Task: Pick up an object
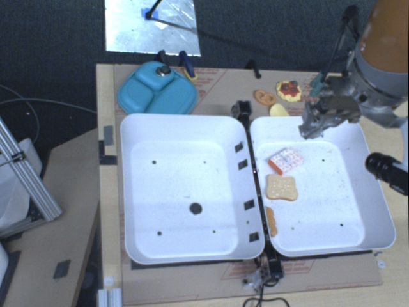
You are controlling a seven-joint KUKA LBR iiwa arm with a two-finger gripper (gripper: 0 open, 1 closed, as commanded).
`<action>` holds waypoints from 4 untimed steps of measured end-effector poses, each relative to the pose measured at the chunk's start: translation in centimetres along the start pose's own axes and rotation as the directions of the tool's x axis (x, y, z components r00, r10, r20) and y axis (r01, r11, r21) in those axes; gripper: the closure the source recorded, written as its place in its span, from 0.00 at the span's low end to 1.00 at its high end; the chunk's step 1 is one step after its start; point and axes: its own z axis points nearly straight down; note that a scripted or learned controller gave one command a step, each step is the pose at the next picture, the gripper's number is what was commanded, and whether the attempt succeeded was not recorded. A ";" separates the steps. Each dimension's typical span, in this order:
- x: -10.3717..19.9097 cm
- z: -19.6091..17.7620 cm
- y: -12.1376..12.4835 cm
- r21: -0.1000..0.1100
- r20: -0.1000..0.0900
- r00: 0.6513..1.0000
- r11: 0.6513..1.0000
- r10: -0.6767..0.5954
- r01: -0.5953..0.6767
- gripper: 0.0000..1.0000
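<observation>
In the right bin [358,235] lie a small red-and-white box [285,160] and, just below it, a tan slice of toast [282,188]. A thin brown piece [271,221] rests against the bin's left wall. My gripper [311,128] hangs over the bin's far edge, up and to the right of the box and apart from it. Nothing shows between its fingers.
The left bin [147,235] holds one small dark disc [195,208]. Behind the bins on the bench sit a blue lidded container [157,92], a pretzel-like piece [263,97], a red-topped round toy [289,90] and a pale yellow piece [278,110].
</observation>
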 end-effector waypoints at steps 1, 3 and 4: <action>3.8 3.4 -0.2 0.020 0.000 1.000 1.000 -0.006 0.006 1.00; 13.5 2.0 -0.1 0.014 -0.001 1.000 1.000 -0.008 0.008 1.00; 5.9 -1.0 0.0 0.013 0.002 1.000 1.000 0.008 -0.008 1.00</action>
